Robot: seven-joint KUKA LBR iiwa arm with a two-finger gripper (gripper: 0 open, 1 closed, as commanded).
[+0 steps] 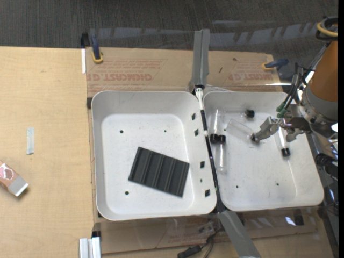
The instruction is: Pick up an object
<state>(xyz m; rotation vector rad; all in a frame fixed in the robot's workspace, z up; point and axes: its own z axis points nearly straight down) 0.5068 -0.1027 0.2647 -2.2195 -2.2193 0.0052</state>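
Over the right bin (301, 195) we've got the gripper (269, 130) hanging low, fingers (260, 134) pointing left toward the middle of the bin floor. Jaws look spread w/ nothing between them, so no grasp yet imo.

Candidates: a few clear tubes w/ black caps in the right bin. One lies along the left wall, cap (217, 138) up near the divider (201, 63); another small black cap (249, 113) sits near the back; a third tube w/ a dark end (285, 152) lies just beside the gripper on its right. In the left bin (102, 144) there's a dark ribbed panel (159, 172), flat and tilted, well apart from the arm.

To do this step well we'd go for the nearest tube, prob the one just right of the fingers. Line the jaws across the tube, not along it, come straight down so both tips straddle it, then close slow. Round clear plastic will roll or squirt out if we pinch off-centre.

Hard to make out: the tubes are see-through on white, so their real outlines are mostly guesswork; we're reading them off the caps. Wrist cables and the orange arm body (325, 79) blur the right side, and the arm is cut off at the frame edge. Can't tell whether the fingertips touch the bin floor or hover.
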